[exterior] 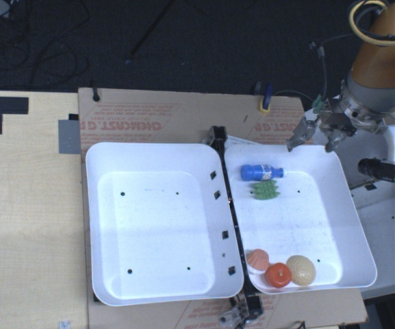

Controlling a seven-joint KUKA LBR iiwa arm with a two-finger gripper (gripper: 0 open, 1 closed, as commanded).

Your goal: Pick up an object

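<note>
The approach step is judged to be in hand, with nothing yet being gripped. The gripper (318,134) is being held above the far right corner of the right bin (351,204), its two fingers spread apart with nothing between them. The left bin (94,204) is being left aside.

Five objects are being carried by the right bin. A blue bottle (261,173) is lying on its side near the far edge, toward the divider between the bins, and a small green toy (265,190) is lying just beside it on the near side. At the near edge three more things are being crowded together: a pale pink shell-like piece (257,259), a red round object (278,275) touching it, and a tan ball (301,269) touching that one.

The blue bottle is judged the nearest candidate. A move leftward and downward is being called for, with the open fingers set across the bottle's narrow width. The green toy just beside it is being counted as a hazard, since it could be nudged or caught.
</note>
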